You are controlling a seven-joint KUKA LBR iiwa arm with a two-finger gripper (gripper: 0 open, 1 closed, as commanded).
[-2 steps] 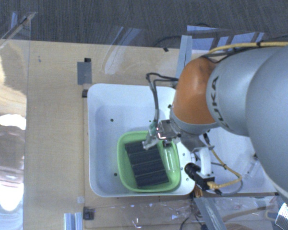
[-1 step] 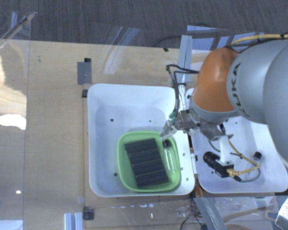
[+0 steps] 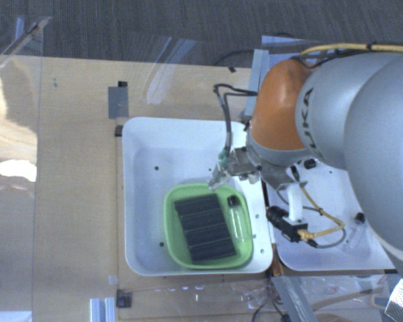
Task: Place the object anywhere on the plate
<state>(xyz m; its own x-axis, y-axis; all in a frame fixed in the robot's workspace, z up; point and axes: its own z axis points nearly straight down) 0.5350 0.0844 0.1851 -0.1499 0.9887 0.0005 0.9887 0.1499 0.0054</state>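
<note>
Dark ridged slab point(image 3: 205, 228), the likely object of the task, already lying flat on the green plate point(image 3: 172, 213), a little toward the plate's right side and tilted so its long edge runs down and rightward. Plate seated in the left bin point(image 3: 144, 180), pushed toward that bin's lower right corner. Just right of the slab, still on the plate, a clear bottle with a dark cap point(image 3: 237, 217), lying along the plate's right rim.

Judged from this, the placing looks done or nearly so; the risk lies in what sits above the plate's upper right rim. Gripper point(image 3: 223, 173) poised there, near the plate's top edge and close to the bottle's cap. Fingers' opening impossible to tell from this slant; nothing seen between them. A careless lift or sideways sweep could clip the rim, nudge the plate, or roll the bottle against the slab. Loose cables point(image 3: 309, 230) dangling right of the plate, over the right bin point(image 3: 336, 260), could also snag.

Arm reaching in from right of the plate, orange band point(image 3: 279, 106) above the wrist, bulky grey link point(image 3: 363, 119) further right, wrist bent downward toward the plate.
</note>
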